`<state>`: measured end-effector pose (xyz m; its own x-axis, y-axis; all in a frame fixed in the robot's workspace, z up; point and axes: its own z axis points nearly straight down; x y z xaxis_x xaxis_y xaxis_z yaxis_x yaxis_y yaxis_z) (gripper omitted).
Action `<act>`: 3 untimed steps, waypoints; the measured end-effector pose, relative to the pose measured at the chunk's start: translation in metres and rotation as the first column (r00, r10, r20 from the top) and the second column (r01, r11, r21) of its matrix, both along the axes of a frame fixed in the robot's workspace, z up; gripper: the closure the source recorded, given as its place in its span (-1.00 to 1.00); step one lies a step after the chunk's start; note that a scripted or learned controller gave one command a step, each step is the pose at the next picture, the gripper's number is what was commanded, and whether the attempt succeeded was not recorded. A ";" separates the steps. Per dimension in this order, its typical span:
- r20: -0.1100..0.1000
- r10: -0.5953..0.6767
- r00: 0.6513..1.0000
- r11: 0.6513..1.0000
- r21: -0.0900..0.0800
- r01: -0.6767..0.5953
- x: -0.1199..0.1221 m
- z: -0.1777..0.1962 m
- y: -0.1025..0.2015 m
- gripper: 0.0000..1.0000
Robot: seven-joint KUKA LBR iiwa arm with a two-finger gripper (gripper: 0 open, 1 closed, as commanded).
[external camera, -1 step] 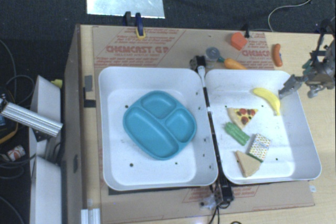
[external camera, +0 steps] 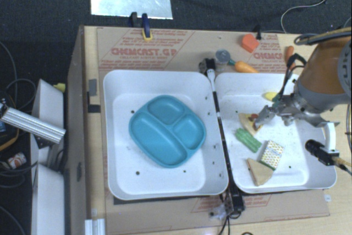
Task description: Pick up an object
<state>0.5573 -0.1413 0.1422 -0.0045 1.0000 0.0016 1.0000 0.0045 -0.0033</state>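
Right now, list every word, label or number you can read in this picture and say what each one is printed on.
"CHEMCAST GP": red print on the brown protective sheet behind the left bin.
A second red print on that sheet behind the right bin, near the orange block: partly covered and blurred, unreadable.
Smaller red lines around both: too small to read.
The patterned packet: no legible text.

The arm (external camera: 330,71) is cut off by the picture's 3 o'clock edge, so only its orange band and wrist show. The end effector (external camera: 269,113) is too small and blurred to tell how it stands, and it covers part of a small yellow and red object (external camera: 250,120) below it. A yellow piece (external camera: 269,96) at its 12 o'clock is half hidden. The patterned block (external camera: 271,154) overlaps the tan wedge (external camera: 258,172) at its 7 o'clock.
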 end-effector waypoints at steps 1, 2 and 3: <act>0.004 -0.001 1.000 1.000 -0.001 0.001 -0.014 -0.058 0.051 -1.00; 0.007 -0.001 1.000 1.000 -0.002 0.001 -0.013 -0.048 0.050 1.00; 0.008 0.000 1.000 1.000 0.000 0.000 -0.003 0.043 0.129 1.00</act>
